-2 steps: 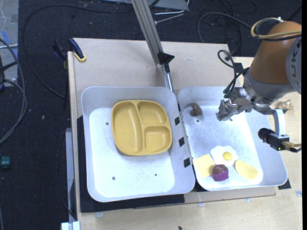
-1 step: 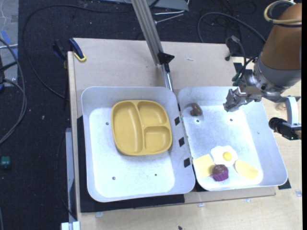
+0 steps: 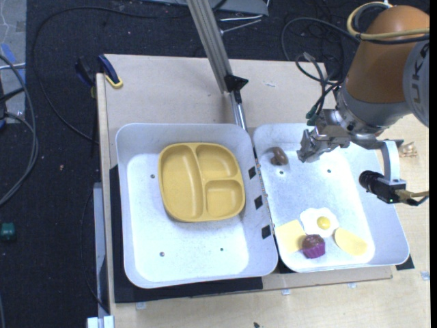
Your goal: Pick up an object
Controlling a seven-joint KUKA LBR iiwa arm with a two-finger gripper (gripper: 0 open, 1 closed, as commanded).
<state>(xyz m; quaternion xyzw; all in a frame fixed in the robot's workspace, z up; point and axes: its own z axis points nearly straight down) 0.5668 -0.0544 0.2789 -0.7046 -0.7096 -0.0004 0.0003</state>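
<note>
2 white bins: left bin (image 3: 136, 251), right bin (image 3: 382, 203). 1 yellow divided tray (image 3: 202, 181) w/ 3 compartments, in left bin. Right bin, 5 items: 1 brown lump (image 3: 278, 156) at 10 o'clock; toward 6 o'clock, 1 fried egg (image 3: 321, 221), 1 purple piece (image 3: 313, 246), 2 yellow pieces (image 3: 289, 236) (image 3: 351, 241).

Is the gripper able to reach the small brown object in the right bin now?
Probably yes. The gripper hangs just right of the brown object, and nothing lies between them on the bin floor.
</note>
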